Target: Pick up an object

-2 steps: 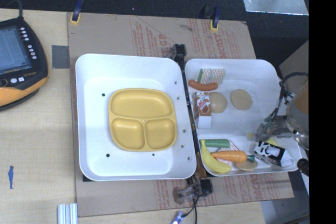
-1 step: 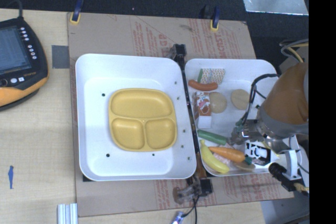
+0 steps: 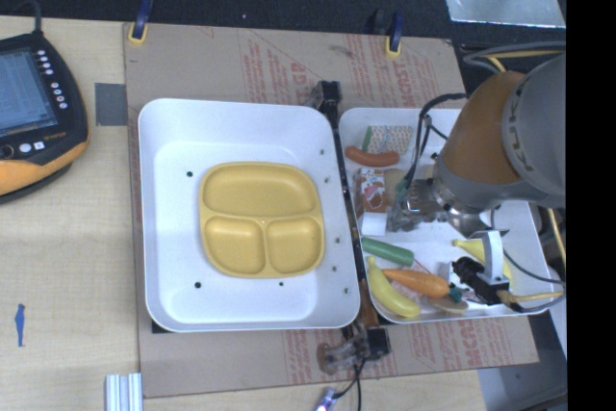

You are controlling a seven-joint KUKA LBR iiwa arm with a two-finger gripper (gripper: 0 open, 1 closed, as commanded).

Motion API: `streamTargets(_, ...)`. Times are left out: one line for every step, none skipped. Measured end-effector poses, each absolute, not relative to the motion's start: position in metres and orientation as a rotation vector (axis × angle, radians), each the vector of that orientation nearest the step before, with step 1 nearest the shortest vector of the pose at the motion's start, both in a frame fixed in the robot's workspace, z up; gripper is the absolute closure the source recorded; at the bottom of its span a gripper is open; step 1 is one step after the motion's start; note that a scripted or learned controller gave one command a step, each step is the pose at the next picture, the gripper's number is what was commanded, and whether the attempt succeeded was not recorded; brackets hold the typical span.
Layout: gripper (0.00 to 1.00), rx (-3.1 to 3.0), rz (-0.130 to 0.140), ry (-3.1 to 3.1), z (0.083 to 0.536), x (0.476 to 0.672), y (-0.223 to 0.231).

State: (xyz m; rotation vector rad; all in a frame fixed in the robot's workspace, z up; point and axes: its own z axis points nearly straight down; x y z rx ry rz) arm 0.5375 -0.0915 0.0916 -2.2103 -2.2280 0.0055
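The arm reaches in from the right over the right bin point(image 3: 377, 120), its orange band and wrist covering the bin's middle and right side. The gripper point(image 3: 409, 210) hangs low near the bin's centre, above the toy food. Under and around it lie a red sausage point(image 3: 372, 156), a brown-red packet point(image 3: 372, 189), a green cucumber point(image 3: 387, 251), an orange carrot point(image 3: 418, 281) and a yellow banana point(image 3: 393, 294). I see nothing between the fingers.
The left bin point(image 3: 164, 207) holds a yellow three-compartment plate point(image 3: 262, 217). A teach pendant point(image 3: 34, 115) lies on the bench at far left. Cables and a black-white fixture point(image 3: 486, 276) crowd the right bin's near right corner.
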Motion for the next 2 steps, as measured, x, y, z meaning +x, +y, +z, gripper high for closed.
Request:
streamTargets(1.00,-2.218,0.002,-2.222,0.092,0.550,-0.148)
streamTargets(1.00,-2.215,0.000,-2.226,0.193,0.631,-0.089)
